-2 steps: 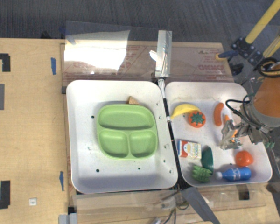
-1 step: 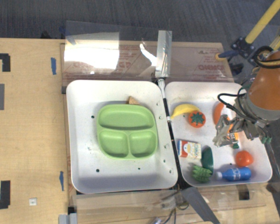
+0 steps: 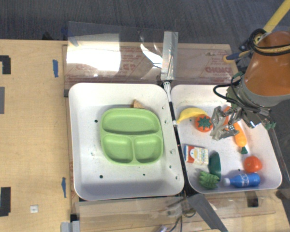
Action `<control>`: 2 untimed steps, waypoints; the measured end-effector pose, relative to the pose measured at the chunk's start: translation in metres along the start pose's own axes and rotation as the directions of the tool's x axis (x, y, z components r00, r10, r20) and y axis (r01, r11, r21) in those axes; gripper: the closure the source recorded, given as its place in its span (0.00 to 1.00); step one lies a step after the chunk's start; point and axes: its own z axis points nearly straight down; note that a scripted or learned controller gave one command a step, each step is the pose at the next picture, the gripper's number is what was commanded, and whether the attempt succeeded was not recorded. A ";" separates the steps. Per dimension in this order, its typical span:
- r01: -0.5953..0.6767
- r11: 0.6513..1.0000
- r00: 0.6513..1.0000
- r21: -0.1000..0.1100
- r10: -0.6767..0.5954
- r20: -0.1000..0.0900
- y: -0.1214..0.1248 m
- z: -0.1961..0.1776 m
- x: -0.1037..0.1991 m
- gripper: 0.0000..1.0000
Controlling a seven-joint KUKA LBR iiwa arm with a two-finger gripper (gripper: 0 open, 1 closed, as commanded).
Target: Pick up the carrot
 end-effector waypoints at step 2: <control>0.164 0.986 0.986 -0.008 -0.165 -0.011 -0.087 0.087 0.020 1.00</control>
